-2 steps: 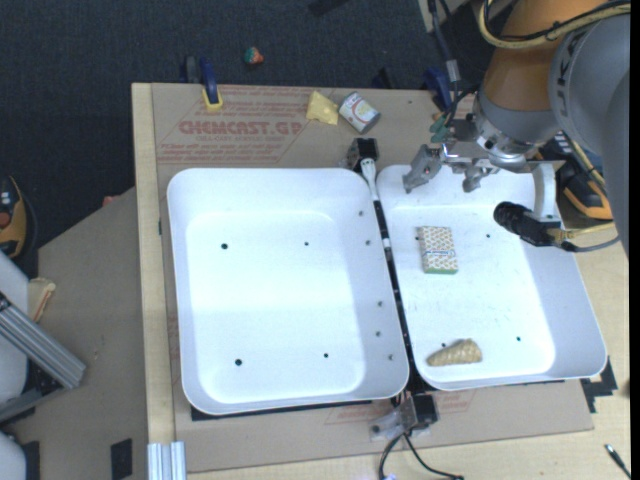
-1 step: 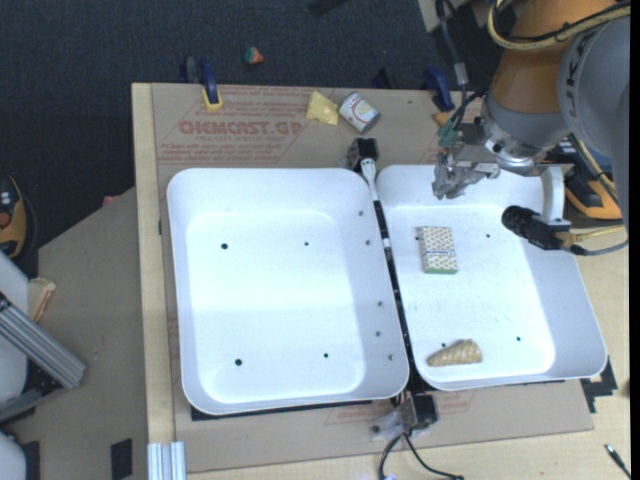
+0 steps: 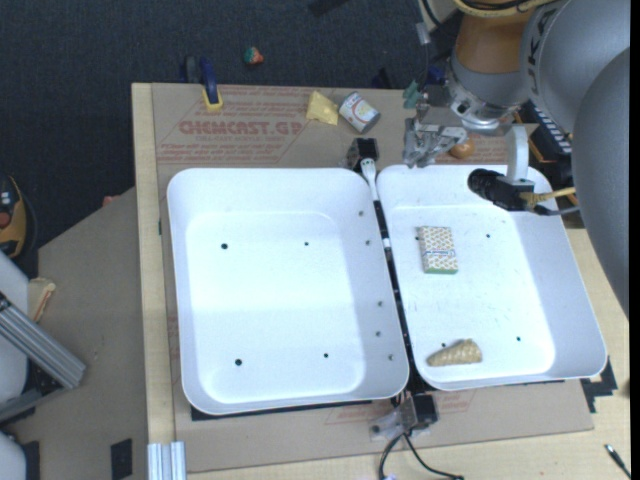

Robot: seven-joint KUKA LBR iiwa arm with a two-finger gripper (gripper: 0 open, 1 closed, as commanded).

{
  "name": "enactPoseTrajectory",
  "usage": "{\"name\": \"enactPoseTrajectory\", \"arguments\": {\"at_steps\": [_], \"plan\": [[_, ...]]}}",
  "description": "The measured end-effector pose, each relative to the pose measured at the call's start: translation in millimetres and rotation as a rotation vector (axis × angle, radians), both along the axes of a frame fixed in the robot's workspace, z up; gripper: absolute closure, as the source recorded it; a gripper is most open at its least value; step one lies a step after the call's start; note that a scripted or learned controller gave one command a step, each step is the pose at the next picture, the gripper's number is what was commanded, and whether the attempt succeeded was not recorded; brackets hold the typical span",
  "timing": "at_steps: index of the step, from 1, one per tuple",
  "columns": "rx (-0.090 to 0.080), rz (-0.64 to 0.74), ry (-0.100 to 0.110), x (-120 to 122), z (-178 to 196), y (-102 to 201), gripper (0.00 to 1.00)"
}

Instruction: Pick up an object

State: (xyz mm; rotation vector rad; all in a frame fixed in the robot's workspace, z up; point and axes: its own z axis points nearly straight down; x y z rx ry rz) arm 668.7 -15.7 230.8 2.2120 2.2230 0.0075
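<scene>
1. Currently on hand, in the shallow white plastic bin on the view's right (image 3: 525,293): a small flat rectangular packet with a pale checked print (image 3: 437,249). It lies flat near the bin's middle, clear of every wall.
2. Handling, judged: light and fairly stiff, like card or a wrapped bar. It may skid on the smooth floor. Best hold is across its two long sides, the narrower span.
3. Same bin, near the front wall: a tan, lumpy, crescent-shaped piece (image 3: 456,353). It is probably light, perhaps soft or crumbly. Take it across its narrow middle with a gentle squeeze.
4. Metal two-finger gripper (image 3: 430,148): it sits over the bin's far rim, well apart from both items, carrying nothing that can be seen. Whether it is apart or together cannot be told.
</scene>
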Motion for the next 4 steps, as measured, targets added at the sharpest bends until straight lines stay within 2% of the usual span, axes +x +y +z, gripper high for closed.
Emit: {"name": "enactPoseTrajectory", "arguments": {"at_steps": [1,2,3,4], "plan": [[0.004,0.003,0.011,-3,-16,81,1.0],[0.004,0.003,0.004,-3,-13,156,1.0],[0.0,-0.008,0.001,-1,35,106,1.0],[0.0,-0.008,0.001,-3,62,79,1.0]]}}
